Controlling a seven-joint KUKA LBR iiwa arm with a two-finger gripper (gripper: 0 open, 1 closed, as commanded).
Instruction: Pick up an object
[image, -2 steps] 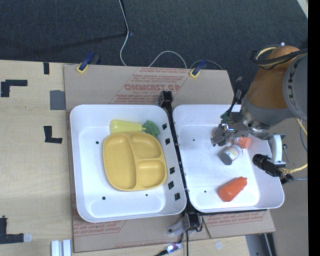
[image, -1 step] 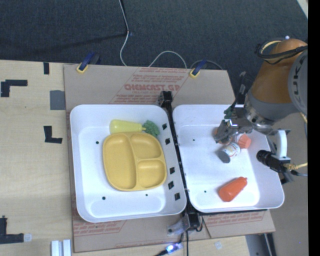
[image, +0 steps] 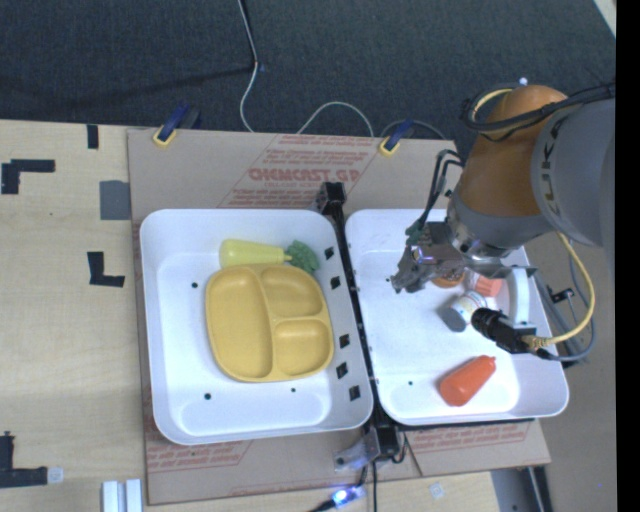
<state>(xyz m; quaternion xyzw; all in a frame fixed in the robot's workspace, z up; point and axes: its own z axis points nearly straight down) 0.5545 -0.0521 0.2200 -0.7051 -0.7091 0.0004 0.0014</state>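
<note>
- While my grey arm with the orange band (image: 505, 170) reaches in from the right, my claw (image: 415, 270) hangs over the upper left part of the right shallow white bin (image: 395, 395).
- If the claw is spread or pressed together, I cannot tell; the dark parts there are too small and too mixed with each other.
- Between the tips of the claw I see no object.
- Near the front right corner of the right bin lies an orange carrot-shaped toy (image: 467, 380), flat on the bin floor, with its thick end toward the front left.
- It is well apart from my claw.
- Just under my wrist there is a small grey cylinder-like piece (image: 455, 318) and beside it something small with orange and white colours (image: 485, 286); what these are I cannot say, because the arm partly hides them.
- The left shallow white bin (image: 165, 400) holds a yellow plastic plate with three compartments (image: 268, 325), lying about in the middle of the bin.
- Touching the far edge of this plate lies a yellow corn-shaped toy with green leaves on its right end (image: 262, 253).
- Both bins stand side by side on a brown cardboard sheet (image: 290, 175), which lies on the light wooden tabletop (image: 60, 350).
- A row of black clips (image: 345, 330) runs between the two bins.
</note>
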